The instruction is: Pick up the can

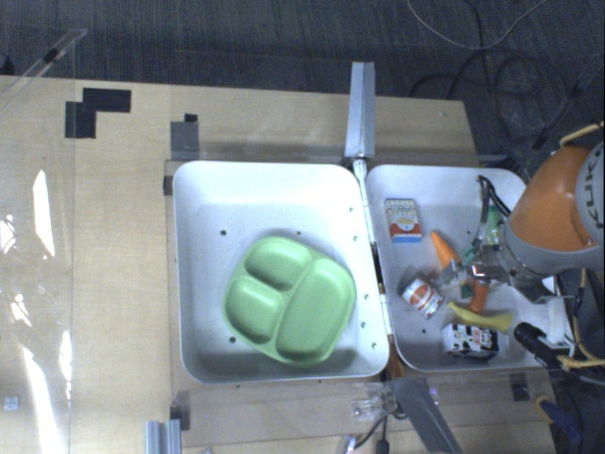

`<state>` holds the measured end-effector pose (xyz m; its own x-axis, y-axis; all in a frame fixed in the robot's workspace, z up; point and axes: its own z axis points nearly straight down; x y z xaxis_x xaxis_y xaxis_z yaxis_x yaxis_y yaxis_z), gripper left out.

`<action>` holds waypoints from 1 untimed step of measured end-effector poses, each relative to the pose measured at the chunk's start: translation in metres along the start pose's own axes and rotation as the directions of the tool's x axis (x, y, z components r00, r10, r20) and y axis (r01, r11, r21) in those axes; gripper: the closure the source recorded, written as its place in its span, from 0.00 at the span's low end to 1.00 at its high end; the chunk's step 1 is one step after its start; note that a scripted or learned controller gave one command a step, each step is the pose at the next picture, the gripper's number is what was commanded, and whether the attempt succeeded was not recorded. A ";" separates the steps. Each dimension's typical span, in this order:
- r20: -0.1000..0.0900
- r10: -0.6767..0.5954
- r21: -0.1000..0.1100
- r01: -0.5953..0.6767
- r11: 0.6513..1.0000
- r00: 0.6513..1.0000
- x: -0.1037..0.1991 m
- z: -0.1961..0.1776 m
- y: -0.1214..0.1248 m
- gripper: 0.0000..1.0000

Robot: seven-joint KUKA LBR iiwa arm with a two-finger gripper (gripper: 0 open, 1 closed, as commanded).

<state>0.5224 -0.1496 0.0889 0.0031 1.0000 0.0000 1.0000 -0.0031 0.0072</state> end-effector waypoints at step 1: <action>0.002 0.381 0.007 -0.381 0.925 0.925 0.061 -0.053 0.066 0.00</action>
<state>0.5886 -0.0884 0.1424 0.3835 0.9235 0.0005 0.9235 -0.3835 0.0002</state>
